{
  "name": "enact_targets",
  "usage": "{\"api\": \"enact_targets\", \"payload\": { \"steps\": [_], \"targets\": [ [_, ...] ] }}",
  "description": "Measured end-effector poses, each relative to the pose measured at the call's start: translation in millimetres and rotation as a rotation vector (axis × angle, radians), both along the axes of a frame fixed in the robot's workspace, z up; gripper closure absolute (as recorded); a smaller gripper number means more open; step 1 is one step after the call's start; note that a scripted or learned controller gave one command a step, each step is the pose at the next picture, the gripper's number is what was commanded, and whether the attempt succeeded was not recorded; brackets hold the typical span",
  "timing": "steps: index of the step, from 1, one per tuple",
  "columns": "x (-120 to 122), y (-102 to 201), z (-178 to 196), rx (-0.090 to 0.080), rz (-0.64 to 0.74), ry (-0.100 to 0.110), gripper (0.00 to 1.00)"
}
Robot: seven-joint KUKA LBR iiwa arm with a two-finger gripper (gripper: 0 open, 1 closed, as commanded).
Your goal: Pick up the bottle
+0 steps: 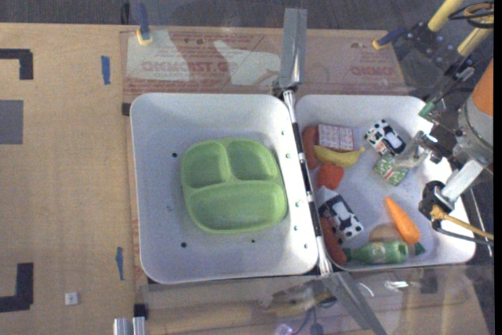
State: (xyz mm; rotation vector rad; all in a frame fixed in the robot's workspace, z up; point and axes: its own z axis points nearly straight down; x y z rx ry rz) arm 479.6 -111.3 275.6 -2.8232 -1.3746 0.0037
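The bottle (380,252) is green with a yellowish label and lies on its side along the front wall of the right bin (451,247). A carrot (402,221) and a small tan item (383,232) lie just behind it. My gripper (422,148) reaches in from the right over the bin's back right part, near a green-and-white carton (392,169). It is well away from the bottle, toward the bin's back, and nothing shows held in it.
The right bin also holds a banana (339,155), a patterned box (336,137), a black-and-white toy (386,137), a spotted block (343,216) and red pieces (311,141). A green divided plate (233,186) lies in the left bin (157,137). A metal divider (302,169) separates the bins.
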Motion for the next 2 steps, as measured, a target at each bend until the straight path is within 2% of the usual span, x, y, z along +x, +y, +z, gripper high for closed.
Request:
{"api": "enact_targets", "payload": {
  "steps": [1, 2],
  "targets": [
    [-1.2, 162.3, -92.1, 0.000, -0.127, 0.003, 0.00],
    [-0.6, 156.6, -54.2, 0.000, -0.086, 0.001, 0.00]
  ]
}}
